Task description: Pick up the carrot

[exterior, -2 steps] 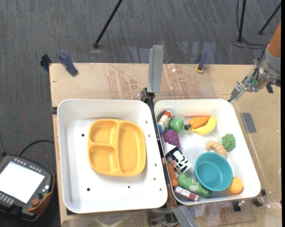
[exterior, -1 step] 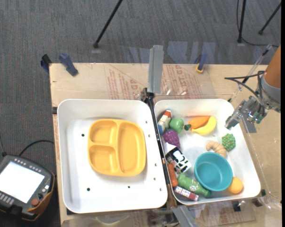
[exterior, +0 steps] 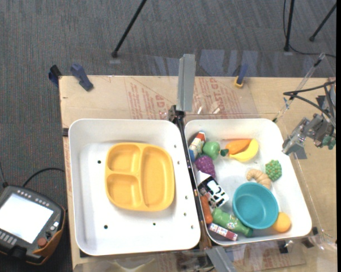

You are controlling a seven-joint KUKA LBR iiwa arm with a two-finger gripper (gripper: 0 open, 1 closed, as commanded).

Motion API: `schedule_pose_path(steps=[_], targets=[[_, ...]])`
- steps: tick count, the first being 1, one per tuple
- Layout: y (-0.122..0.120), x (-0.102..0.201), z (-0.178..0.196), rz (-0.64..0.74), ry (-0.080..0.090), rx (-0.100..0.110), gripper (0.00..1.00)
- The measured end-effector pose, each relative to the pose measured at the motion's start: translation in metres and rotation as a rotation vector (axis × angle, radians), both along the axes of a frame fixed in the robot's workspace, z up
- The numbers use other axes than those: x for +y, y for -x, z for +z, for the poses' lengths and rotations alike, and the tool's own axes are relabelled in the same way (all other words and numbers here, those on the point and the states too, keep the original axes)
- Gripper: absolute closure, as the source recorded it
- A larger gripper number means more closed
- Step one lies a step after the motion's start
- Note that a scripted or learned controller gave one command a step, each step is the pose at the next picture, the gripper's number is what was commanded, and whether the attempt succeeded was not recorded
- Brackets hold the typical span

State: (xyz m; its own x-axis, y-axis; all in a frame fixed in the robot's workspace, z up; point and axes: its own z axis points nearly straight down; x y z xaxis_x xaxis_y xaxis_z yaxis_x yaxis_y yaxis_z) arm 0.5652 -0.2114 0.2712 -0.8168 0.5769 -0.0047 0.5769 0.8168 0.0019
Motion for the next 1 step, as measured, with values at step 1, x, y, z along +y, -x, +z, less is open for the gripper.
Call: schedule_pose_path(steps=[1], targets=[[0.0789,0.0009,0.0105,0.258,-0.001,0.003,1.0]])
